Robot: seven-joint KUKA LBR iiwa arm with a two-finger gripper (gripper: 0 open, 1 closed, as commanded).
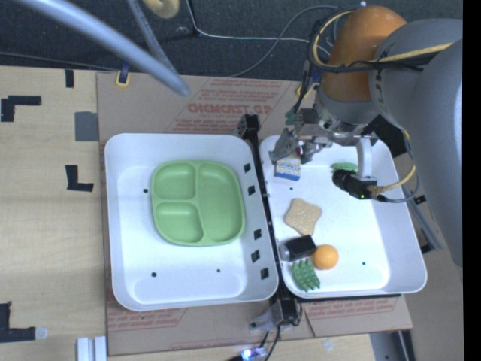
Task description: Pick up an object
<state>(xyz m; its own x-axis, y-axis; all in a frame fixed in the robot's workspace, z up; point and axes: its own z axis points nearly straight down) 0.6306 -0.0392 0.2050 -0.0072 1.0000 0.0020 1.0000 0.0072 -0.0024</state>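
My gripper [294, 153] hangs over the far left corner of the right bin [391, 273]. A small white and blue box [287, 170] sits directly below it, its top edge meeting the gripper's tip. Whether the box is gripped or resting on the bin floor cannot be told. Nearer the front of the same bin lie a tan slice of bread [302, 215], a black block [299, 246], an orange ball [325, 257] and a green ridged piece [306, 276]. A small green item [344, 168] peeks out beside the wrist.
The left bin [124, 201] holds a green divided plate [198, 203]. A black cable with a connector [355, 183] loops over the right bin's far side. The grey arm and its orange band [361, 51] cover the right bin's far right corner.
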